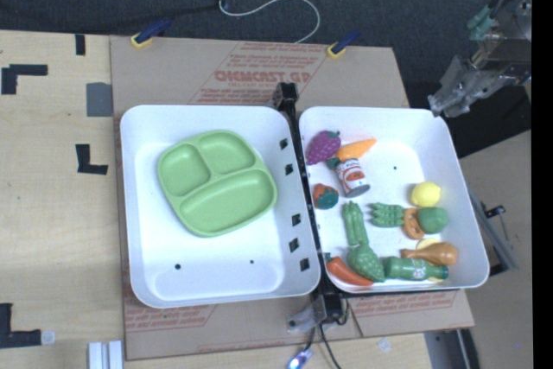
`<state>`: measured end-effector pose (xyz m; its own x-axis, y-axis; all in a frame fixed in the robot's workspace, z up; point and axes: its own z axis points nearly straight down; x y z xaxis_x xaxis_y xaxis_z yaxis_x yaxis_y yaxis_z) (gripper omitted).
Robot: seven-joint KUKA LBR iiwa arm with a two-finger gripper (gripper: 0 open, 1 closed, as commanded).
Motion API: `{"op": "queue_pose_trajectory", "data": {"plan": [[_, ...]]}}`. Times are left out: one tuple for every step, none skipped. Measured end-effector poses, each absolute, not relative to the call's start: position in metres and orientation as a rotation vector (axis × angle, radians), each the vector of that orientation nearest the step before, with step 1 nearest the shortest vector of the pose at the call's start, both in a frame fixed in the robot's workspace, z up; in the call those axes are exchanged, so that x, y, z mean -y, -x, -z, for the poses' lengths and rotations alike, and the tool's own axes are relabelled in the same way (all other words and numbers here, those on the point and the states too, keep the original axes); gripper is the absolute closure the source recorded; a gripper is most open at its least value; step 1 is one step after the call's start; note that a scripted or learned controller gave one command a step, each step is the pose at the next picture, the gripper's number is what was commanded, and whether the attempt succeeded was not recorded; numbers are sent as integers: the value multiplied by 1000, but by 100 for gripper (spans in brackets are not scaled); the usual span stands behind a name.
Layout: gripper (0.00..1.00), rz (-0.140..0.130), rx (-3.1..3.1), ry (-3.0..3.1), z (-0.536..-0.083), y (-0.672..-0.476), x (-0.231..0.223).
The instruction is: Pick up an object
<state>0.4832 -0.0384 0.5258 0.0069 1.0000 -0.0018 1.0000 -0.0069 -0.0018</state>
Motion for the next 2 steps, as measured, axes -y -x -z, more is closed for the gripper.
{"op": "queue_pose_trajectory", "data": {"plan": [[100,1,2230,2212,-535,-484,-34],[100,-9,2214,2223,-462,-495,27]]}}
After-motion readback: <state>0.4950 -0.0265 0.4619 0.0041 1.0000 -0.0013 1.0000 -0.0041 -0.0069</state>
